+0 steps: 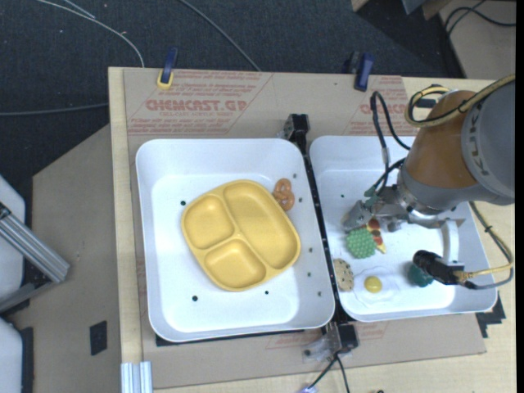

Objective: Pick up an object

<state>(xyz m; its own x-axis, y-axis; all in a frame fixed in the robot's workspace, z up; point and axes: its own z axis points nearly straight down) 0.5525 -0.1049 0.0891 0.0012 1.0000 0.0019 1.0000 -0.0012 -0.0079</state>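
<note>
**Gripper low in the right bin, over the toy cluster**

We see the arm [458, 150] reaching in from the right, its orange band above the wrist, with the gripper [366, 217] lowered into the right bin [344, 158]. The metal tip sits just above and touching the edge of a green bumpy toy [360, 243], with a small red and yellow piece [377, 237] beside it. We cannot tell whether the tip is spread or pressed together, and nothing is visibly pinched, so we do not record a grasp.

The candidate objects lie grouped at the near side of the right bin: the green toy, a fried-egg piece [374, 286] near the front wall, a speckled cookie-like disc [344, 275] against the divider, and a dark teal item [422, 272] further right. We judge the green toy to be the likely target, since the tip is closest to it.

The left bin [155, 219] carries a yellow divided plate [239, 234] lying flat at its centre and a small pretzel-shaped piece [284, 193] just beside the plate's far rim. These sit well apart from the gripper.

We judge the task to be at the approach or closing step. The crowding of the red and yellow piece against the green toy could cause a slip or a double pick.
</note>
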